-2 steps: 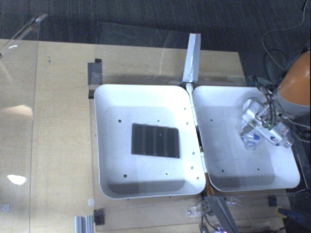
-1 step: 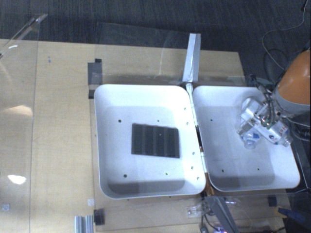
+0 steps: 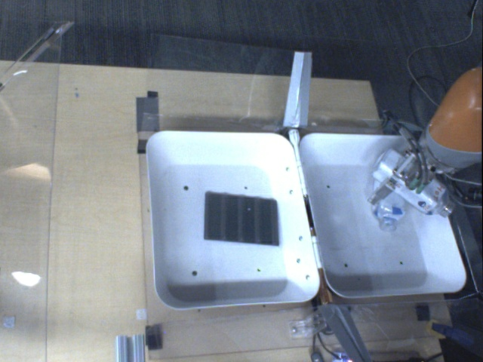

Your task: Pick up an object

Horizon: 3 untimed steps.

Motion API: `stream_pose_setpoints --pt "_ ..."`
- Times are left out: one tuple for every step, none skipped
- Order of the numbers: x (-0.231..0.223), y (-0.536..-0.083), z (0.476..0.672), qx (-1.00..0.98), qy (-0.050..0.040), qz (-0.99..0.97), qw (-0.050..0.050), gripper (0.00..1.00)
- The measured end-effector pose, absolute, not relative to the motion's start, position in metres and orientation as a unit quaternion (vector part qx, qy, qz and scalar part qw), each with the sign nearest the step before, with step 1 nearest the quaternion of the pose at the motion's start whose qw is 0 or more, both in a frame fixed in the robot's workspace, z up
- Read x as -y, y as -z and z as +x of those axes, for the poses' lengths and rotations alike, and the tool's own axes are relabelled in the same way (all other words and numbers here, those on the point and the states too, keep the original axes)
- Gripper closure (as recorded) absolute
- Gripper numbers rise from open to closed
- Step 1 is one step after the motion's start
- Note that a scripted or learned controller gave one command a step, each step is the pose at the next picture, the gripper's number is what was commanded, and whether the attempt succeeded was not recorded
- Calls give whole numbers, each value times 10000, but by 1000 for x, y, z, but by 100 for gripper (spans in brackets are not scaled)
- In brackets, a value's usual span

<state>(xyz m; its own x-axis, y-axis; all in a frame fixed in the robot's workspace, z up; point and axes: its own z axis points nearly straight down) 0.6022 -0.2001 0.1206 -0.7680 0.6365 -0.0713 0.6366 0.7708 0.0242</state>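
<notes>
While the dark ribbed pad (image 3: 241, 218) lies flat in the left bin (image 3: 170, 164), the gripper (image 3: 392, 194) is seen low over the right bin (image 3: 339, 270), right of that pad. A small clear-blue object (image 3: 389, 216) is seen right at its tip; whether it is pinched cannot be told.

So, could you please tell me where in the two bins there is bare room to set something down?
The left white bin has bare floor all around the dark ribbed rectangular mat at its middle. The right white bin is bare along its left half and near edge. It is crowded at its right, where the gripper hangs over a small clear bluish object.
</notes>
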Motion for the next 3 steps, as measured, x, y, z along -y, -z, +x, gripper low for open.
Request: stream_pose_setpoints --pt "184 -102 608 -9660 -9 2579 191 0" --pt "188 -98 661 -9829 32 1839 -61 0" --pt "188 -116 622 -9875 -2 1578 48 0"
